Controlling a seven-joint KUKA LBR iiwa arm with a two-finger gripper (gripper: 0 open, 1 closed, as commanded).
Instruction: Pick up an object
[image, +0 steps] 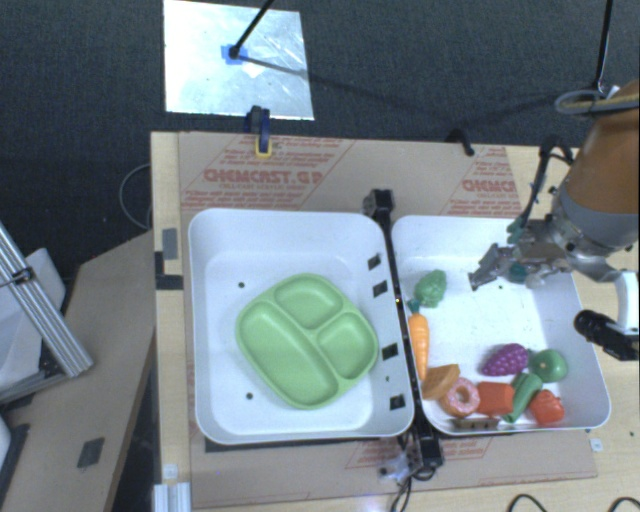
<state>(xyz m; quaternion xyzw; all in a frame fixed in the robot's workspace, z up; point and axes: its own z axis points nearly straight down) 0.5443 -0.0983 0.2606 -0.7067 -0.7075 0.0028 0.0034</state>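
My gripper (492, 269) hangs over the upper middle of the right bin (455, 235), its grey fingers spread apart with nothing between them. Just left of it and lower lies a green broccoli (431, 288). An orange carrot (419, 343) lies along the bin's left wall. Near the front of the bin sit a purple grape bunch (505, 358), a pink donut (462, 398), an orange piece (440, 380), a red piece (493, 397), a green vegetable (540, 370) and a red pepper (546, 406).
The left bin (215, 260) holds a light green divided plate (305, 340). A black divider with clips (390, 300) runs between the bins. The arm's orange band (610, 160) stands at the right, with a black part (605, 330) over the right bin's rim.
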